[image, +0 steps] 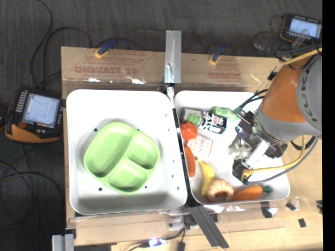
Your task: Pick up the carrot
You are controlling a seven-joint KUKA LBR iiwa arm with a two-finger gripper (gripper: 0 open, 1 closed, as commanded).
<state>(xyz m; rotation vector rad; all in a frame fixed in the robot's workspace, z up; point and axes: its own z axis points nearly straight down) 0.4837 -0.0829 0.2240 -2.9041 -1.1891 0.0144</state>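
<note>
Our gripper hung over the right bin; we could not tell its grip. The carrot lay at its six o'clock against the bin wall, which we judged might block a grasp.

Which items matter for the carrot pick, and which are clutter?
Job: carrot, gripper, right bin.
Clutter: banana, tomato, bread roll, white packet, green plate, left bin.
</note>
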